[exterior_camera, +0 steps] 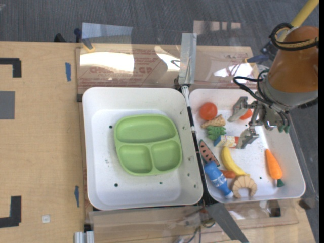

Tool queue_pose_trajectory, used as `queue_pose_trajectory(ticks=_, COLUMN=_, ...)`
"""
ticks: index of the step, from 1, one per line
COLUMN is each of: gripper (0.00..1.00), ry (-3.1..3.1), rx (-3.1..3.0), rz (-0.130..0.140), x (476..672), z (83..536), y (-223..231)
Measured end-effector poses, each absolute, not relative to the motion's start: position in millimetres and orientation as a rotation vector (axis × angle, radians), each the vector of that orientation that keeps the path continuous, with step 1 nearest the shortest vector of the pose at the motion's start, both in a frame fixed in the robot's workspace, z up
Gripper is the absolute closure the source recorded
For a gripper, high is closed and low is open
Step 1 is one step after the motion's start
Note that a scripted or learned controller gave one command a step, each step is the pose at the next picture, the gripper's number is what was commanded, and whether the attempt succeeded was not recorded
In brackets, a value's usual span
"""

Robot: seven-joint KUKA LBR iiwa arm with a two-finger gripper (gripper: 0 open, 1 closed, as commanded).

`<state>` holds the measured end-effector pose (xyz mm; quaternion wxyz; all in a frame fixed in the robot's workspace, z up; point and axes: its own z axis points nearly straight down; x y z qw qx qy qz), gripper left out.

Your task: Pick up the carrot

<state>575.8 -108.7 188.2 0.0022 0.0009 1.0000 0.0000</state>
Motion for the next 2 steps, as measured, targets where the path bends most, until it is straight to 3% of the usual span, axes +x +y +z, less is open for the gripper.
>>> queue_pose_trajectory(ticks=1, gripper=0.0, ry=3.134, rx=-0.204, rz=0.0, x=546.1, z=182.3, y=-169.4)
queue_pose_trajectory(ticks=2, gripper=0.0, ry=3.124, rx=-0.261, rz=-0.003, x=536.2, z=93.0, y=-218.1)
